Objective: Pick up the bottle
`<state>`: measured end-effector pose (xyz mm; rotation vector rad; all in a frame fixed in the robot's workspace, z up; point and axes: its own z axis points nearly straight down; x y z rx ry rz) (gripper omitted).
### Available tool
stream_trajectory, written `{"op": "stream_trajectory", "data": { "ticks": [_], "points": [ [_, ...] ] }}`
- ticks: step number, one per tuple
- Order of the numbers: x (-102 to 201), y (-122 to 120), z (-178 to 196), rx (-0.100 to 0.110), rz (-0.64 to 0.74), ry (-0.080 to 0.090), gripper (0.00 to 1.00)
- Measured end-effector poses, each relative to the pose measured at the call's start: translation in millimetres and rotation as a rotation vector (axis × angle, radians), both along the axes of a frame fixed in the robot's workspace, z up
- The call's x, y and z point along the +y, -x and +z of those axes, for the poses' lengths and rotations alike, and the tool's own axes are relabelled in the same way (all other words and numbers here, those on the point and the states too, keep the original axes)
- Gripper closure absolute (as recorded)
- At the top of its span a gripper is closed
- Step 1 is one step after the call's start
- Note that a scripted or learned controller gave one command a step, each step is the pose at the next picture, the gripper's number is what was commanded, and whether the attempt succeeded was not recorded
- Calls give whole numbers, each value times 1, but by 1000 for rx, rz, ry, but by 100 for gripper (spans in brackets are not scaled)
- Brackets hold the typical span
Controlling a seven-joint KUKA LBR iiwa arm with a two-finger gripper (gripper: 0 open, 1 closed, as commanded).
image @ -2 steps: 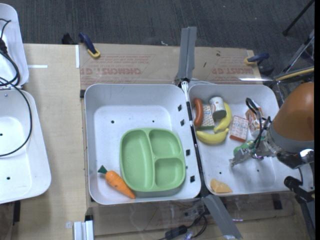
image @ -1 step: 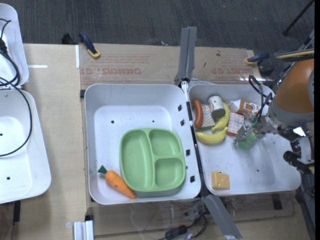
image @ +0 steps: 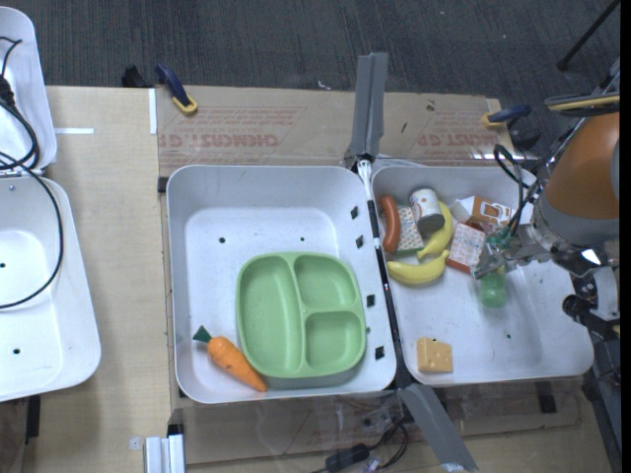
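Note:
A small green bottle (image: 491, 290) lies on the floor of the right bin (image: 523, 348), near its middle. My gripper (image: 501, 260) hangs just above the bottle's upper end, at the tip of the grey and orange arm (image: 584, 180) that reaches in from the right. Whether the gripper touches the bottle is hidden by the wrist. A white cylinder with a red label and a dark cap (image: 426, 208) lies at the back of the same bin, by the banana.
The right bin also holds a sausage (image: 389, 223), a banana (image: 422, 261), a red and white carton (image: 467, 245), an orange box (image: 489, 210) and a cheese wedge (image: 434, 355). In the left bin (image: 197, 264) are a green divided plate (image: 301, 315) and a carrot (image: 232, 359).

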<state>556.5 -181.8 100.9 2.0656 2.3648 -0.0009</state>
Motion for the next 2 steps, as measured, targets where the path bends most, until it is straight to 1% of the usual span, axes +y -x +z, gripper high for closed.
{"op": "stream_trajectory", "data": {
  "ticks": [1,2],
  "points": [
    [54,-13,123,2,-125,0,100],
    [-3,12,205,2,51,1,100]
  ]
}}
